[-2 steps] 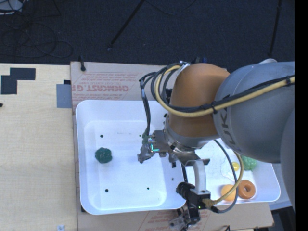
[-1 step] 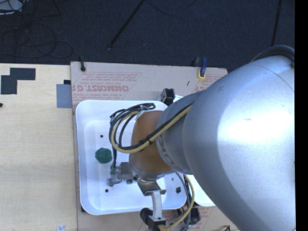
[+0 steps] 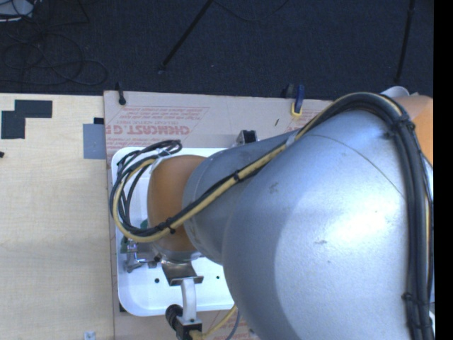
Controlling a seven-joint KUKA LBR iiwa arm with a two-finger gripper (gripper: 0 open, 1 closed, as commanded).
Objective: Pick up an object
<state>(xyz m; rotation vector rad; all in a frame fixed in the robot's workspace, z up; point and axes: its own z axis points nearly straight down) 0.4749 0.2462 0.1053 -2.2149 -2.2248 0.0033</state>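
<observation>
While the arm [image 3: 318, 218] looms over the white bin [image 3: 145, 299], no pick shows as done.

Its bulk hides the gripper, so I cannot tell its state, nor where any object lies.

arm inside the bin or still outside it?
Inside. The arm reaches from the right, and its orange band and wrist hang over the white bin. The arm covers most of the bin's floor, so its contents cannot be told.
</observation>
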